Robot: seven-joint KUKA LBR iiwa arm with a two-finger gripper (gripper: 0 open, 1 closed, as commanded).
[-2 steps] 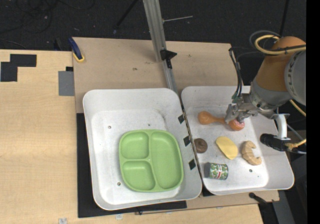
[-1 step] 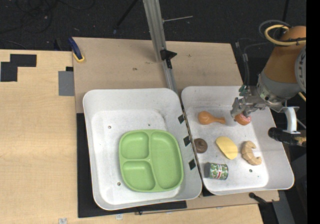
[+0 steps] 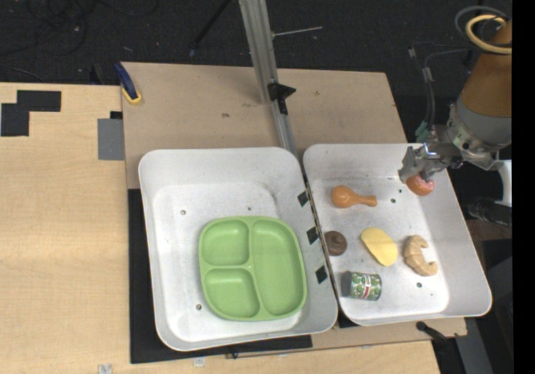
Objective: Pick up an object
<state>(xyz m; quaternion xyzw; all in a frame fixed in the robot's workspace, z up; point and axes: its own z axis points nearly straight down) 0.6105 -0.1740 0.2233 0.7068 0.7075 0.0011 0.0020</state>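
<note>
We count two white bins: the left bin (image 3: pixel 167 197) holds one green divided plate (image 3: pixel 251 268), the right bin (image 3: pixel 468 280) six small things. Those are an orange drumstick (image 3: pixel 351 197), a brown chocolate doughnut (image 3: pixel 335 242), a yellow piece (image 3: pixel 379 246), a tan pastry (image 3: pixel 420 254), a green can (image 3: pixel 364 284) with an unreadable label, and a reddish-pink object (image 3: pixel 420 186) at the upper right, just beneath the gripper (image 3: pixel 415 165). Whether its jaws are clenched we cannot tell.
</note>
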